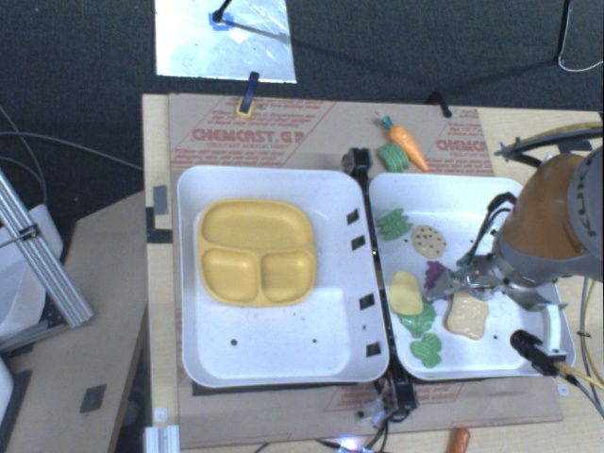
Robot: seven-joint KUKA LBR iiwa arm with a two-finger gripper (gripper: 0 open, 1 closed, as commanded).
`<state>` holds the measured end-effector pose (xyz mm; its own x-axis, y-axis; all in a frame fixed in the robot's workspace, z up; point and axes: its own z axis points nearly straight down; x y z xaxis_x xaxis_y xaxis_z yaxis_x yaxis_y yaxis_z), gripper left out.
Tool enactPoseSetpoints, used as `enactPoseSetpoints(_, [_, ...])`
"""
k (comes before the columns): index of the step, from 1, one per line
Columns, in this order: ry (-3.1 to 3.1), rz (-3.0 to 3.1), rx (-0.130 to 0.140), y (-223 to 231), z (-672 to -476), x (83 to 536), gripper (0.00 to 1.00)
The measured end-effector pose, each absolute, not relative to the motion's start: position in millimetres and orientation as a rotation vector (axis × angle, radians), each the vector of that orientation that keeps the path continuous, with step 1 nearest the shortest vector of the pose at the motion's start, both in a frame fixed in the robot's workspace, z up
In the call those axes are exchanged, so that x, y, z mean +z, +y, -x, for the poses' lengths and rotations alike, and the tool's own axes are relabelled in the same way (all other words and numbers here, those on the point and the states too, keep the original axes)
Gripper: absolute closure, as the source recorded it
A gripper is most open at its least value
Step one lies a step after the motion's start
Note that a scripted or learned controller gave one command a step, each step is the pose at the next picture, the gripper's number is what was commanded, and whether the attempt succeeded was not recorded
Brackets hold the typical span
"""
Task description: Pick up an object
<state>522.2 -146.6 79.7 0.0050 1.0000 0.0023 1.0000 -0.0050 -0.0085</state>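
1. The grey KUKA arm with its orange band (pixel 552 206) comes in from three o'clock and bends down over the right-hand shallow white plastic bin (pixel 472 194). That posture suggests a pick is being lined up in this bin, where the loose toy food lies.

2. The two-finger gripper (pixel 451 285) sits low near the bin's centre. Whether it is spread or pressed together cannot be told; the wrist and cabling crowd that spot, and nothing can be seen pinched.

3. The likeliest target is the small purple toy piece (pixel 434 274), just at nine o'clock of the gripper and possibly touching it.

4. The pale yellow rounded toy (pixel 406 293) lies a little farther out at about eight o'clock.

5. The cream toast-shaped slice (pixel 466 316) lies just at five o'clock, the round speckled biscuit (pixel 428 242) near at eleven o'clock.

6. Green leafy pieces lie at ten o'clock (pixel 394 223) and at seven o'clock (pixel 425 349), well apart from the tip.

7. The left-hand white bin (pixel 189 253) holds a yellow three-compartment plastic tray (pixel 256 251), flat and centred, probably a drop-off spot.

8. An orange toy carrot with a green top (pixel 403 145) lies outside the bins on the cardboard-covered bench (pixel 311 130), at twelve o'clock of the right bin.
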Motion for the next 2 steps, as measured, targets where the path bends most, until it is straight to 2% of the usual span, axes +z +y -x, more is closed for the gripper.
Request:
enactPoseSetpoints(1, [-2.237, 2.212, -0.01, -88.0, -593.4, 85.4, 0.0])
enactPoseSetpoints(2, [-2.22, 2.219, 0.002, -86.9, -540.3, 89.3, 0.0])
